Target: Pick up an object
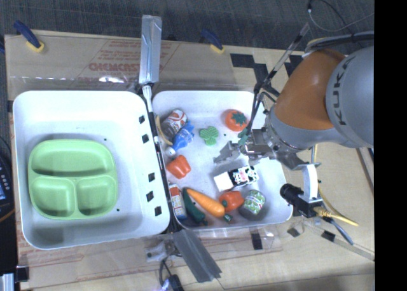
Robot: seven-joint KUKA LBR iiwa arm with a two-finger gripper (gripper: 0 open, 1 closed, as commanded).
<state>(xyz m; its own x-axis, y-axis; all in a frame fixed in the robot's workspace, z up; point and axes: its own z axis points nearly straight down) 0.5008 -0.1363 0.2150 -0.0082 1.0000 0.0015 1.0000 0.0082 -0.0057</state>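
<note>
My gripper (234, 151) hangs over the middle of the right bin (203, 100), below the orange-banded wrist. Just beneath it lies a white box with black markings (236, 177). A red tomato (234, 119) sits above the gripper, toward the bin's far side, and a small green piece (208, 134) lies to its left. Nothing shows in the gripper's grasp. Along the bin's near side lie an orange carrot (205, 203), a red piece (232, 200) and a speckled green ball (254, 202).
By the divider lie a round striped ball (175, 119), a blue bottle (182, 138), an orange pepper (179, 166) and a small bottle (177, 202). The left bin (38, 105) holds a green divided tray (73, 178). Cables and clamps sit at the right.
</note>
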